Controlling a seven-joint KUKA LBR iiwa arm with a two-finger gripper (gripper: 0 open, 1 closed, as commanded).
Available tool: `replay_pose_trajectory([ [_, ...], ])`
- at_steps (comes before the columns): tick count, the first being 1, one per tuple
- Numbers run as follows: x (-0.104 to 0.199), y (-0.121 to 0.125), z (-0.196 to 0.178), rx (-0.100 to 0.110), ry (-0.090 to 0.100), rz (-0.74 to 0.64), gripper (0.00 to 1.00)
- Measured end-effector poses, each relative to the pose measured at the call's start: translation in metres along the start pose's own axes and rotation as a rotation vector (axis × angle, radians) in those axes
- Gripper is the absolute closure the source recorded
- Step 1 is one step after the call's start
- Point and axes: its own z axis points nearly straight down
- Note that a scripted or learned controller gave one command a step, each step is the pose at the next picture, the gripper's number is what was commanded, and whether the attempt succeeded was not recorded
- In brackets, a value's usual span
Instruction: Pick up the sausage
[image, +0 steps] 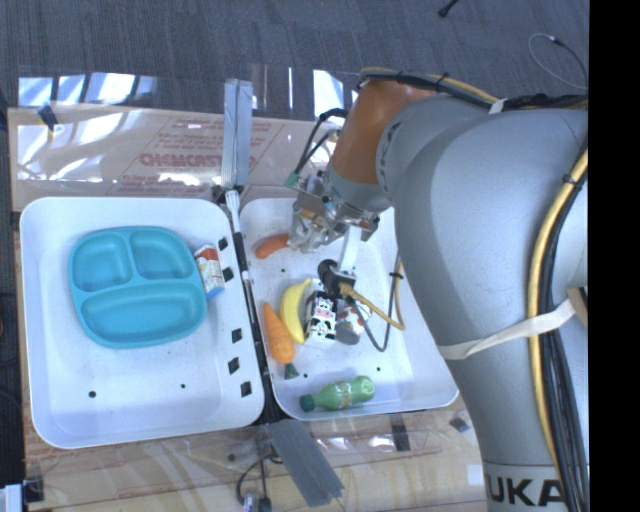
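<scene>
Arm: we see the grey arm (480, 230) reaching in from the right over the right bin (420, 385), its orange band (365, 125) above the wrist.
Gripper: we place the gripper (305, 235) low at the bin's far left part. We cannot tell from this view how it is set.
Sausage: we find the sausage (270, 246) lying in the right bin near its far left corner, just beside the gripper and on its left; contact cannot be judged.
Other contents, right bin: banana (293, 310), carrot (279, 335), a black-and-white carton (321, 318) and a green bottle (340, 394) toward the near edge.
Left bin: we note a blue sectioned plate (135, 285) in the left bin (60, 400), with a small packet (209, 269) touching its right side.
</scene>
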Motion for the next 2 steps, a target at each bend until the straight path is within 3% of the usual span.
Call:
replay_pose_trajectory([
  [1,0.0,-0.0001,0.0001,0.0,0.0,0.0,0.0],
  [2,0.0,-0.0001,0.0001,0.0,0.0,0.0,0.0],
])
